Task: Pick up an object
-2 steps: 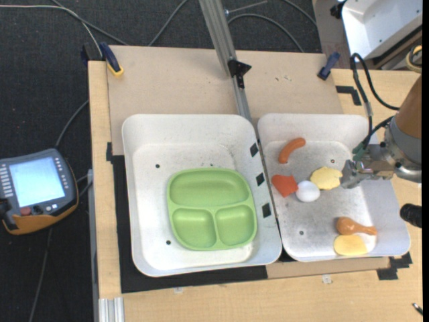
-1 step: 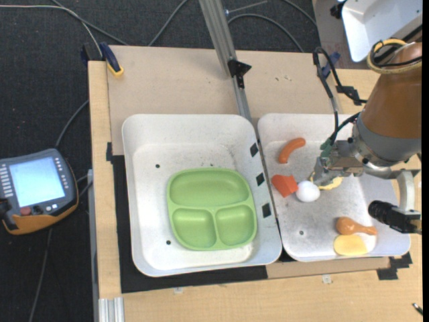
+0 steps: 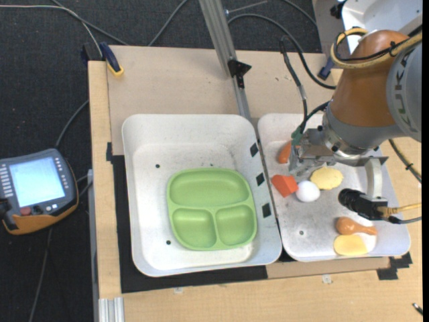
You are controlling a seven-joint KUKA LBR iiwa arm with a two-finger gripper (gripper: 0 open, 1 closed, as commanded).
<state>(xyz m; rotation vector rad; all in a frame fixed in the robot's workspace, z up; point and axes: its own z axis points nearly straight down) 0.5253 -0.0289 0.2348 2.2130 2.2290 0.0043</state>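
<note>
- Egg (image 3: 308,192) lay touching orange block (image 3: 284,185) under the tool (image 3: 310,161); tool's opening could not be told.
- Risk judged: descent nudges egg, rolls away.

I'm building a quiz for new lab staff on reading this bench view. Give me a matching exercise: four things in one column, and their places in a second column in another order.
Things:
1. green divided plate
2. white ball
3. handheld control pendant
4. blue and yellow clamp

Places:
A. on the dark floor, left of the bench
B. in the right bin, beside an orange block
C. at the bench's far left corner
D. in the left bin

Right pairs: 1-D, 2-B, 3-A, 4-C
</note>
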